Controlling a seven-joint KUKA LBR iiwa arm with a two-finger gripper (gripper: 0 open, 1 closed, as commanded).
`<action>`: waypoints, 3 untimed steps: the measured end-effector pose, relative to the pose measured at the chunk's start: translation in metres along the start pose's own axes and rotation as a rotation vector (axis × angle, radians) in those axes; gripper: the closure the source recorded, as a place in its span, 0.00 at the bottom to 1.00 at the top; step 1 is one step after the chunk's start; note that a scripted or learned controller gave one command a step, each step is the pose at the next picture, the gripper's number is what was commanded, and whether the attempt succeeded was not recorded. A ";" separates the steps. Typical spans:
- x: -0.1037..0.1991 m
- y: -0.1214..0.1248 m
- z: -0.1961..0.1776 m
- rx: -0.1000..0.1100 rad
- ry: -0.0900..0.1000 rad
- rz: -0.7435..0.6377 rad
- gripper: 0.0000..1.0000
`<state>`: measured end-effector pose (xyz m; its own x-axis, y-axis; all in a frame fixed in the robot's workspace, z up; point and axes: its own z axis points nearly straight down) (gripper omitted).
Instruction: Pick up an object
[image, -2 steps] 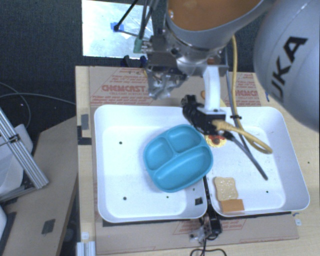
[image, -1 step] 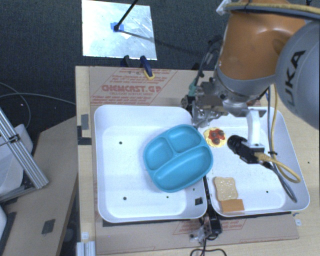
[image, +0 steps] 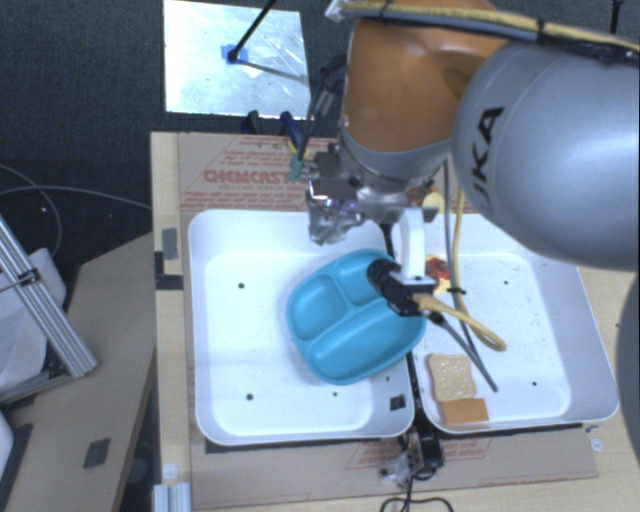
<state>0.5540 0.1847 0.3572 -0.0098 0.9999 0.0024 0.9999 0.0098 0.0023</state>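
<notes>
One blue plate (image: 345, 322) lay in the left bin (image: 240, 360), at six o'clock from my hand (image: 328, 225), whose opening I could not tell; I judged this the approach, the next move calling for a descent onto its rim.

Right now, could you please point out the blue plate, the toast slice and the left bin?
blue plate (image: 345, 348): camera view, large compartment floor.
toast slice (image: 452, 377): camera view, its middle.
left bin (image: 245, 345): camera view, bare floor.
</notes>
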 end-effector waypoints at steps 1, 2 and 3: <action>-0.081 0.067 0.024 -0.001 -0.006 0.017 1.00; 0.008 0.090 -0.085 -0.014 0.004 -0.002 1.00; 0.053 0.050 -0.161 -0.009 0.004 -0.001 1.00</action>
<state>0.6035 0.2382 0.5187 -0.0107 0.9999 0.0068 0.9999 0.0106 0.0108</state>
